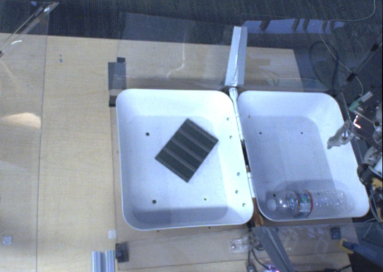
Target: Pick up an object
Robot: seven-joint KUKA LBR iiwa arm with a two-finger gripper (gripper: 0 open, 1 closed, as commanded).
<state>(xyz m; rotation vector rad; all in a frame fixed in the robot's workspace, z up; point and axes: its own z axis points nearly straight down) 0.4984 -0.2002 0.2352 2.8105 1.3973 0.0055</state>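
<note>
Camera view: ridged dark pad (pixel 187 149) left bin, bottle (pixel 305 201) right bin

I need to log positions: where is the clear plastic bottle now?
The clear plastic bottle lies on its side in the right bin, along its near wall.

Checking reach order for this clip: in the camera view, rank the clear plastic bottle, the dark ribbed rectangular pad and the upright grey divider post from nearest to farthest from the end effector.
1. Clear plastic bottle, right bin, below the end effector.
2. Upright grey divider post, between the bins' far corners.
3. Dark ribbed rectangular pad, left bin's middle.
</note>
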